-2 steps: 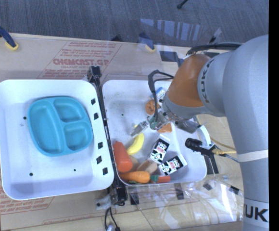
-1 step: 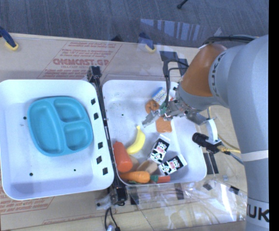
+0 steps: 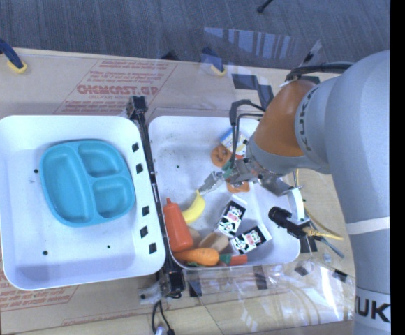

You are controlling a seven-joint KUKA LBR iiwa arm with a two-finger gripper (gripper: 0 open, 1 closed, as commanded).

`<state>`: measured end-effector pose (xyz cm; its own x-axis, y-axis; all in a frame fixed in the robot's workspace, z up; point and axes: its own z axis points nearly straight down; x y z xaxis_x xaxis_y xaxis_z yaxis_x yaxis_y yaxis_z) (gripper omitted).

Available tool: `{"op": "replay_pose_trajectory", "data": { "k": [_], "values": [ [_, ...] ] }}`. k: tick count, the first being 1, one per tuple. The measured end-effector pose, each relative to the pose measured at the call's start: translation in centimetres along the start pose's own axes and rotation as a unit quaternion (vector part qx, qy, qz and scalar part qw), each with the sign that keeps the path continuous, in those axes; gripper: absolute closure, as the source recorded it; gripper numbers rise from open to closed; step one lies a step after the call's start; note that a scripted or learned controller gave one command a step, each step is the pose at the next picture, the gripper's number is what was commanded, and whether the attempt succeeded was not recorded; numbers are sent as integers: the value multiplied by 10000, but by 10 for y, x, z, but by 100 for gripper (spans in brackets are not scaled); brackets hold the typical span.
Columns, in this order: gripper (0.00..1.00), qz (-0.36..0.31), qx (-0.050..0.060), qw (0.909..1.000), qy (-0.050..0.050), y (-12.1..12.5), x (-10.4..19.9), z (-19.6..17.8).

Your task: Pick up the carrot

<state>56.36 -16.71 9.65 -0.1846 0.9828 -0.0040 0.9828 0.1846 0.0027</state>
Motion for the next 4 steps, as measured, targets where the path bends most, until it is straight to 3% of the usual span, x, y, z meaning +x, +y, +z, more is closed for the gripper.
{"op": "replay_pose_trajectory", "data": {
  "k": [1, 2, 3, 4],
  "values": [
    [100, -41, 18, 10000, 8, 0, 0, -10],
    [100, 379, 18, 9993, 17, 78, 40, -64],
    [100, 1222, 53, 9925, 31, 28, 143, -96],
    [0, 1238, 61, 9923, 26, 27, 141, -95]
  ]
}}
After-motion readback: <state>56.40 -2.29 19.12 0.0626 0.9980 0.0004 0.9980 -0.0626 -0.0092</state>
